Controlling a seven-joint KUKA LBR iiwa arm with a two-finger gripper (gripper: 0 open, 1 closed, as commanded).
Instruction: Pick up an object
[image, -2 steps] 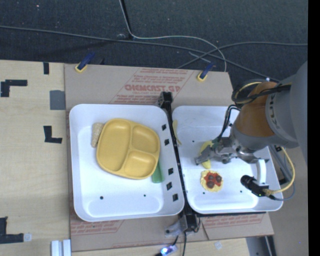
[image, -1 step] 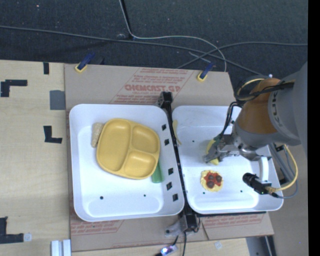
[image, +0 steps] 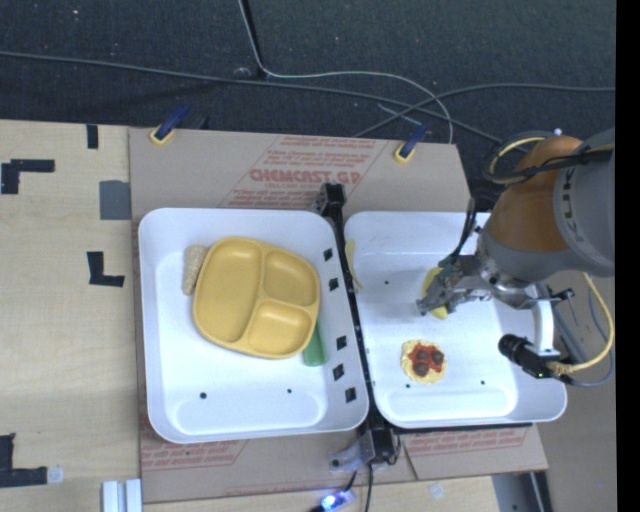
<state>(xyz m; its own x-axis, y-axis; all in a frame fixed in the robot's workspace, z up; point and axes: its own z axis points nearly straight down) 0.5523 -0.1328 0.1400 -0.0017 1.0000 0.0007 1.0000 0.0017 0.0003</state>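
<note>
Yellow is showing at the pincer (image: 441, 292), which is sitting low in the right bin (image: 400, 240), right of the frame's centre. A small yellow object (image: 438, 281) is lying right at its tip, touching or partly under it; whether the object is between the fingers is too small to tell, and I cannot tell if the pincer is open or closed. The grey arm (image: 560, 220) with its orange band is reaching in from the right edge of the frame, over the bin's right side.

Just below the pincer, toward the lower middle of the same bin, a small round toy pizza (image: 424, 361) with red spots is lying flat, apart from the pincer.

The left bin (image: 165, 300) is carrying a yellow divided plate (image: 256, 296) in its upper half. A tan piece (image: 192, 268) is peeking out from under the plate's left edge, and a green piece (image: 315, 347) is sticking out at its lower right edge.

Both bins are sitting on a cardboard sheet (image: 300, 165) on the wooden worktop (image: 60, 320), with black cables (image: 330, 75) running across the dark floor at the top of the frame.
</note>
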